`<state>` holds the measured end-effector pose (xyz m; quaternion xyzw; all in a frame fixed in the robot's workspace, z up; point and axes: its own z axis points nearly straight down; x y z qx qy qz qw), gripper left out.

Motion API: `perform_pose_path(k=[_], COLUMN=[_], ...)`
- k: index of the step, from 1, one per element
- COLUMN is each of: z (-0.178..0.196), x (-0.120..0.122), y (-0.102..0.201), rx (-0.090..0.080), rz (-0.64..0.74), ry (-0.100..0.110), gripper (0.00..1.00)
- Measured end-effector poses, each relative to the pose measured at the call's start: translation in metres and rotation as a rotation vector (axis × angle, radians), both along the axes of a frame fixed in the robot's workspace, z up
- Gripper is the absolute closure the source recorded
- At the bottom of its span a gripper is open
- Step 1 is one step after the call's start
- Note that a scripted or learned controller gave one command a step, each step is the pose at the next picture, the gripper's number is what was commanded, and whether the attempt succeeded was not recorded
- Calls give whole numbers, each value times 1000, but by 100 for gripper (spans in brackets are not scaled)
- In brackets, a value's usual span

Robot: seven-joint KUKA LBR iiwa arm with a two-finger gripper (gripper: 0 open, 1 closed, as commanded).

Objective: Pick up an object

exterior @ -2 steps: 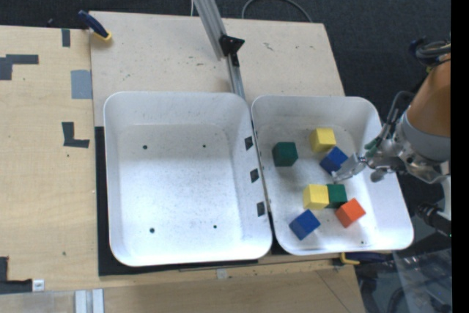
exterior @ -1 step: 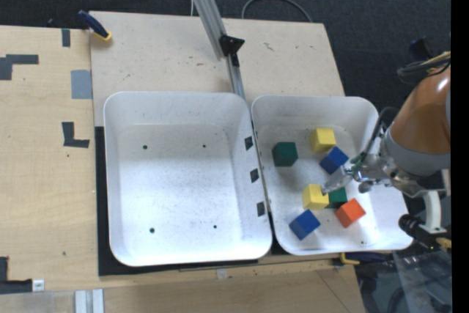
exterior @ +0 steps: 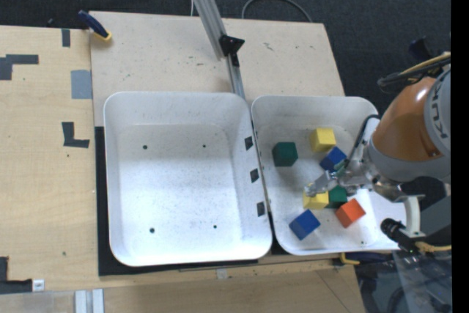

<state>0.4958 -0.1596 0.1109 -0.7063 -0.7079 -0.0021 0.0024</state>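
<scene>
Left bin (exterior: 117, 113): bare white floor with a few dark specks. It shares a raised divider wall with the right bin (exterior: 308, 105); you would have to lift over that wall to cross.

Right bin, from its left side: a dark green cube (exterior: 285, 153) sits alone, with open floor on all sides. It is the easiest pick by the look of it. Near the front wall a blue cube (exterior: 304, 224) lies turned at an angle, also apart from the others.

Further right the pieces crowd. A yellow cube (exterior: 323, 138) and a second blue cube (exterior: 333, 157) sit touching or nearly so. Below them a small yellow block (exterior: 316, 199) lies against a green block (exterior: 338, 195), with an orange cube (exterior: 351, 212) just beside.

The gripper (exterior: 330, 179) is down among this cluster, tips close to the small yellow block. You cannot tell from this angle whether its fingers are spread or shut, nor whether anything sits between them.

Handling, as a judgement: the cubes look small, rigid and light, with flat smooth faces. Take one across two opposite flat faces, squarely, or it may twist out.

Room: tight where the gripper is, since neighbours leave little gap for fingers. The right and front walls are near the arm (exterior: 410, 135).
</scene>
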Motion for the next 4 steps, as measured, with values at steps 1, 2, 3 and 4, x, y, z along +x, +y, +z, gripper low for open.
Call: perform_pose_path(k=[1, 2, 3, 4], z=[14, 77, 126, 135], x=[3, 1, 3, 16], y=[-3, -3, -3, 53], rx=[-8, -8, -8, -4], rz=[-1, -1, 0, 5], ry=[-12, -5, -5, -1], gripper=[100, 100, 100, 100])
